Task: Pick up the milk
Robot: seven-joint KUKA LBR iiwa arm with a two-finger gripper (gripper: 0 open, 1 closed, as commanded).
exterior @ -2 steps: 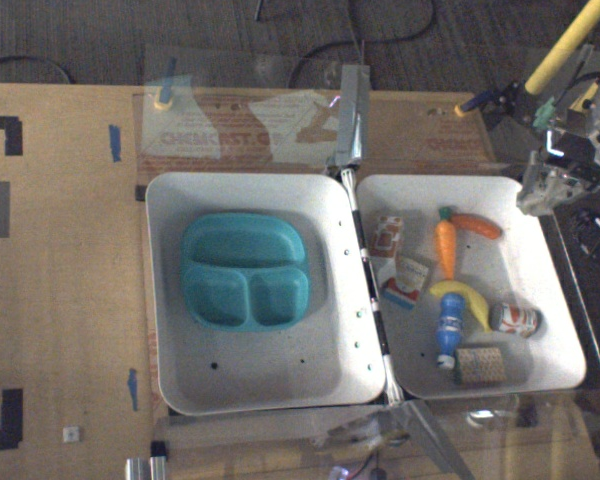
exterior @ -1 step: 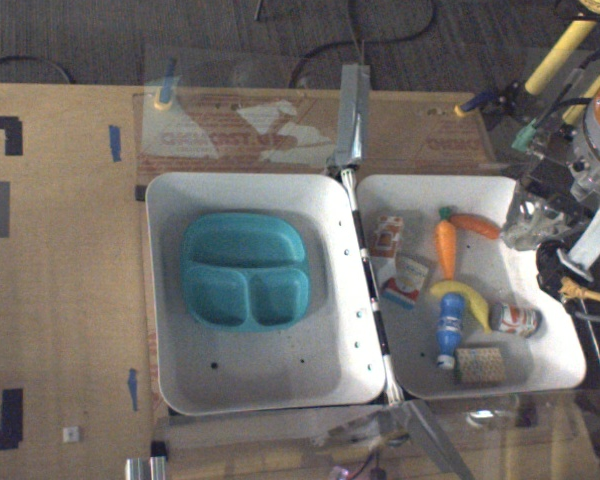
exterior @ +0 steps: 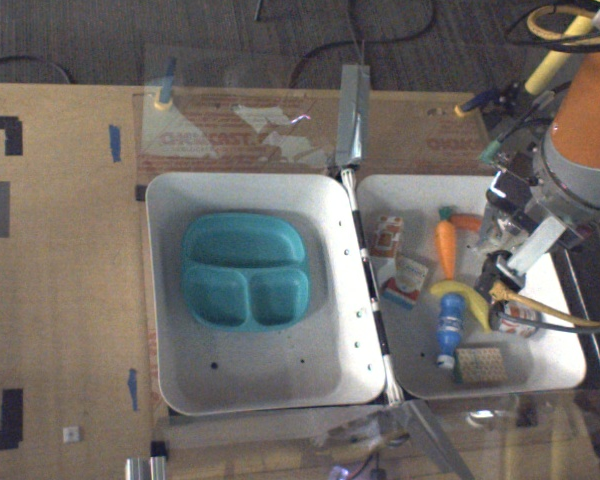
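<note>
The milk (exterior: 409, 276) is a small white carton with a red edge. It lies on its side in the left part of the right bin (exterior: 570, 368), just left of the banana (exterior: 461, 295). My gripper (exterior: 496, 232) hangs over the right side of the same bin, up and to the right of the carton, past the carrot (exterior: 446, 249). About a hand's width separates it from the milk. Nothing shows between the gripper and the carton except the carrot and the banana.
A second small carton (exterior: 387, 235) with a red-brown label lies near the bin's left wall. A blue bottle (exterior: 449, 330), a brown sponge-like block (exterior: 479, 364) and a red-and-white can (exterior: 516, 318) fill the front. The left bin (exterior: 170, 268) holds a teal divided plate (exterior: 245, 270).
</note>
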